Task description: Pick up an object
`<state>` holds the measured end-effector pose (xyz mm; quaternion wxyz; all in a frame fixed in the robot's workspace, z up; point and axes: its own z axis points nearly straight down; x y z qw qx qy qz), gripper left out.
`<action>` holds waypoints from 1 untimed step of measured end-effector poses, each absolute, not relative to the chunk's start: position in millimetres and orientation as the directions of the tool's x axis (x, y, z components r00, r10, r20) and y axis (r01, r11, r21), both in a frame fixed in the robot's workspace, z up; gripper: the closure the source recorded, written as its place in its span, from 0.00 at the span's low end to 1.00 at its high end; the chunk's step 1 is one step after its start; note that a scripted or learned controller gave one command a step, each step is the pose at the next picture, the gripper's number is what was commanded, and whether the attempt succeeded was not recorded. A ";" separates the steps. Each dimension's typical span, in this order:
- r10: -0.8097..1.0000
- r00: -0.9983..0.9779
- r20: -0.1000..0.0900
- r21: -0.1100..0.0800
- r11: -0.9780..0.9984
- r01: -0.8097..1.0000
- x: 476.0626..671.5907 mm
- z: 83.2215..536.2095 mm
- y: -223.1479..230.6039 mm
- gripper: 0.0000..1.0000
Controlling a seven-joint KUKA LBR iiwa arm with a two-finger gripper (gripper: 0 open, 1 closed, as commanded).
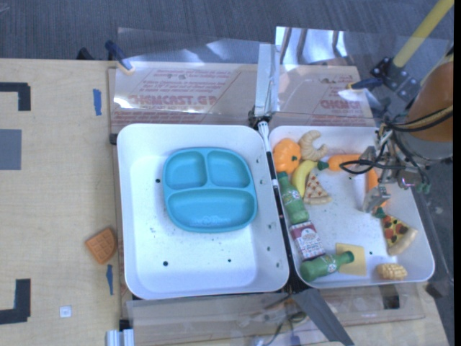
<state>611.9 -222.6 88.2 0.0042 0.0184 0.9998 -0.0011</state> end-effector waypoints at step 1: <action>0.034 -0.999 -0.022 -0.006 0.999 0.034 616.4 103.4 -222.2 1.00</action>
